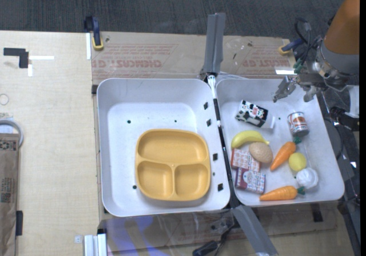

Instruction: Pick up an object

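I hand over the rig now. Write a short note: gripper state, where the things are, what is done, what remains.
Gripper: open, holding nothing, above the top right corner of the right white bin.
Right bin: black-and-white box, small tin can, yellow banana, two orange carrots.
Left white bin: yellow divided plate.
Done: nothing picked.
Left: descend, grasp one object, lift.

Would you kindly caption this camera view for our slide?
Gripper hovering open above the right bin of toy food, beside a yellow divided plate.
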Available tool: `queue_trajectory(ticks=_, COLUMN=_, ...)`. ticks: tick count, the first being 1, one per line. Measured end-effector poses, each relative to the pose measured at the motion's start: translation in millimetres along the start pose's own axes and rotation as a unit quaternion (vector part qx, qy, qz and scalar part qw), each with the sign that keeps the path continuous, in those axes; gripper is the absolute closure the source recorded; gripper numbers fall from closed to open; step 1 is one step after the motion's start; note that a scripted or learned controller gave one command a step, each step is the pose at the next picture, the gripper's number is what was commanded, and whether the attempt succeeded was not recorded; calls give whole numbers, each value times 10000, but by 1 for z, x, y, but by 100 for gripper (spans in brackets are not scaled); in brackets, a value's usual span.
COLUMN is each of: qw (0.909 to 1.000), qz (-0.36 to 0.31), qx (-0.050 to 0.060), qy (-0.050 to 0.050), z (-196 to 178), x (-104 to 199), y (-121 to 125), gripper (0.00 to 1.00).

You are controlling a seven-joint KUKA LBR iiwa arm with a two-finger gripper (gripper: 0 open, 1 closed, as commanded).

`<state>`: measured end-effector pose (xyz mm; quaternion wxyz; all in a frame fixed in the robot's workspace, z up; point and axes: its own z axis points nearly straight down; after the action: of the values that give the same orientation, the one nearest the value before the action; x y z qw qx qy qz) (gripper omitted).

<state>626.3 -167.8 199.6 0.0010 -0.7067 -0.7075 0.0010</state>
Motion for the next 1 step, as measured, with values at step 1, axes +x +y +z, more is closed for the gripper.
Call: queue_trajectory(ticks=1, qw=9993, qz=-351, qx=-120, qy=-26, z=85, x=-3, y=9, gripper=0)
